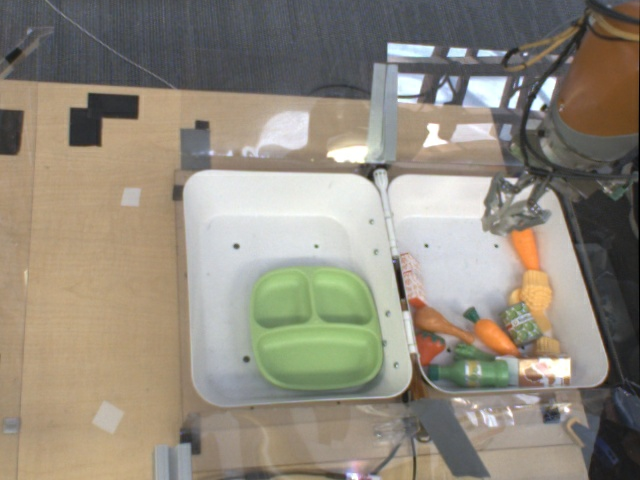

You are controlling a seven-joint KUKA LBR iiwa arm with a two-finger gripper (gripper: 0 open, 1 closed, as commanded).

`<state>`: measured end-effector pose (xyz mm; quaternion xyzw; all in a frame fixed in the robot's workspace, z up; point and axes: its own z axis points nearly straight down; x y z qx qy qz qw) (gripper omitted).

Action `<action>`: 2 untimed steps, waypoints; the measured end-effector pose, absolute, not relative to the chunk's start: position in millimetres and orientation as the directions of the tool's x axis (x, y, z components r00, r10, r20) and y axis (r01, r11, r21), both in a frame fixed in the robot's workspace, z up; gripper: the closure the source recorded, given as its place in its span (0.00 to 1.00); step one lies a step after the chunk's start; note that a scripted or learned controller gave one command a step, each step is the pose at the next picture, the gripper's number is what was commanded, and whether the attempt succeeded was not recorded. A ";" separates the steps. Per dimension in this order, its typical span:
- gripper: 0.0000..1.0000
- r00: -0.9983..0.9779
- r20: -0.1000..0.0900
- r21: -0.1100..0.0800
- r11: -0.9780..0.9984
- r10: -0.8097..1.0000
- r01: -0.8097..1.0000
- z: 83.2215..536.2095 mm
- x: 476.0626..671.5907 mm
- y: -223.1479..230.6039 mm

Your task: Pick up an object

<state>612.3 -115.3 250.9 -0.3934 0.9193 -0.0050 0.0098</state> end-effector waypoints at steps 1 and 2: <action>1.00 -0.797 -0.015 -0.011 0.797 -0.604 -0.604 342.4 668.0 -118.7; 1.00 -0.759 -0.005 -0.002 0.759 -0.651 -0.651 273.3 614.2 -125.9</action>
